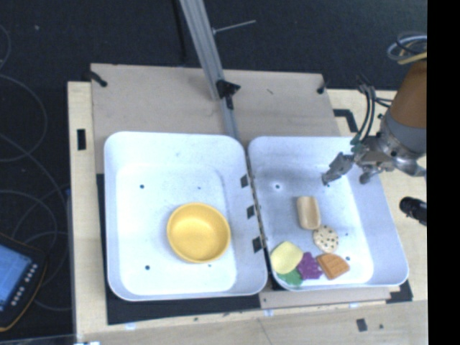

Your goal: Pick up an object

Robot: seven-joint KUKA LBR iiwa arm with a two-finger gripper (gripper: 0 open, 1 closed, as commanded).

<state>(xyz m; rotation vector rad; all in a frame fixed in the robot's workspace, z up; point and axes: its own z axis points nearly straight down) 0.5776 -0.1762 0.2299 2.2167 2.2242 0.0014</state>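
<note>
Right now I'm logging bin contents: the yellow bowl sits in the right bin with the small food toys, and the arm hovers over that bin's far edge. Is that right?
Not quite. The camera view shows the yellow bowl alone in the left bin. The food toys do lie in the right bin, and the gripper does hover over that bin's far right edge.

A pale wooden tabletop (pixel 83 214) stands on a dark floor (pixel 43 34), seen from above at a slant. A tan board (pixel 158 99) covers the tabletop's far part. A grey metal rail (pixel 203 38) runs down from the top edge to a black clamp (pixel 227 89). Thin cables (pixel 18 157) loop over the floor at left. A tablet (pixel 13 275) with a lit blue screen lies at lower left. Light is even and soft.
</note>
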